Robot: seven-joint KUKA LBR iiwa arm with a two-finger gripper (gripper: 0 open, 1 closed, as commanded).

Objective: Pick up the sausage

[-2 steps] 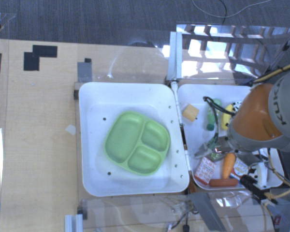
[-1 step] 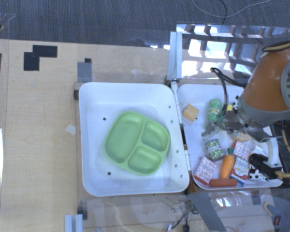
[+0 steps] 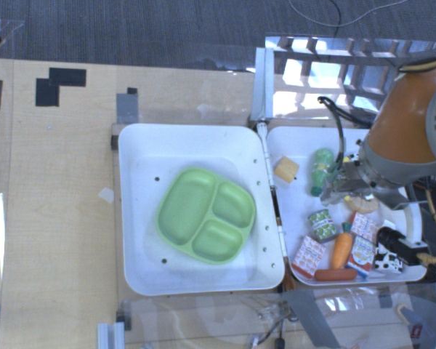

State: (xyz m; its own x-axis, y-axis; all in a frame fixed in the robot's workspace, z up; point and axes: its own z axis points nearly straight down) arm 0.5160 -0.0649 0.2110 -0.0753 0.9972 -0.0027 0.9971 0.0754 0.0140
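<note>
**Sausage lies at the near rim, not yet taken**

The sausage (image 3: 335, 274) lies flat against the near rim of the right bin (image 3: 299, 142), just below the carrot (image 3: 341, 249) and beside a small red-and-white packet (image 3: 310, 254). The gripper (image 3: 346, 188) hangs farther back than the carrot, near the green bottle (image 3: 320, 169); whether it is open or closed I cannot tell. The sausage looks light, smooth and probably slippery, so it may roll. A hold across its middle seems safest, though the rim and carrot crowd it.
</note>
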